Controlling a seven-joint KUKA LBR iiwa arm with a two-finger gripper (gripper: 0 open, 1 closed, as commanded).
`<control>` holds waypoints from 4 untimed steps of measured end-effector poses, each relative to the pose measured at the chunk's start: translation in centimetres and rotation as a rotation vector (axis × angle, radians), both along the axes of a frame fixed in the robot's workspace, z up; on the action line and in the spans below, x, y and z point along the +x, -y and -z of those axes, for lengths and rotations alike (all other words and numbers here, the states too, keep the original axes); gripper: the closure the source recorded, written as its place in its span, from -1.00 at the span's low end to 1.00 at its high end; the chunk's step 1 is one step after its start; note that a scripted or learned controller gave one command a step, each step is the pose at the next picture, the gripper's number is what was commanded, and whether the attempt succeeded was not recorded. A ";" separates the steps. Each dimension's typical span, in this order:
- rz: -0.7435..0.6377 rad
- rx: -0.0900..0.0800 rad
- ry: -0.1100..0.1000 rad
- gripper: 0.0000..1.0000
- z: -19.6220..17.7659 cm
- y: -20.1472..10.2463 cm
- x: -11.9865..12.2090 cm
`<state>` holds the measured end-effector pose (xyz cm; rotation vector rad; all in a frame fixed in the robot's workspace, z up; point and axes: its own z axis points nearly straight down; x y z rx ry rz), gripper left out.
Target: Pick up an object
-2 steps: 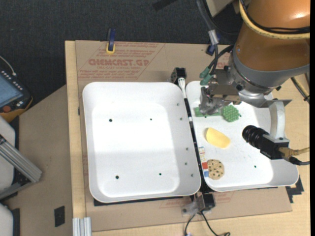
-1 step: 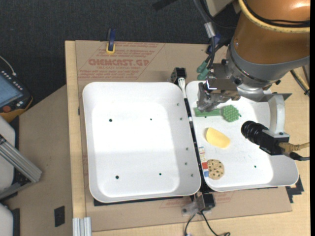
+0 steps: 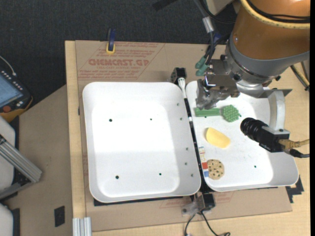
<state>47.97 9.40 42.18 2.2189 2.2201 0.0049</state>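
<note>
In the right bin [image 3: 256, 173] lie a green brush [image 3: 219, 113] with a round bristled head, a yellow lemon-shaped piece [image 3: 217, 137] and a round cookie with dark chips [image 3: 214, 168]. A small red and blue item [image 3: 204, 168] sits against the bin's left wall beside the cookie. My gripper [image 3: 206, 100] hangs low over the far left corner of this bin, right at the handle end of the green brush. Nothing can be seen held in it.
The left bin [image 3: 133, 141] adjoins the right one along a black-clipped seam [image 3: 189, 127]. A black cylindrical fitting [image 3: 258, 131] and a white bracket [image 3: 278, 112] on the arm overhang the right bin's right half. Cardboard [image 3: 123, 58] lies under both bins.
</note>
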 end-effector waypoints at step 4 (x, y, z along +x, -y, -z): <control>-0.003 0.001 0.003 1.00 2.6 1.7 3.0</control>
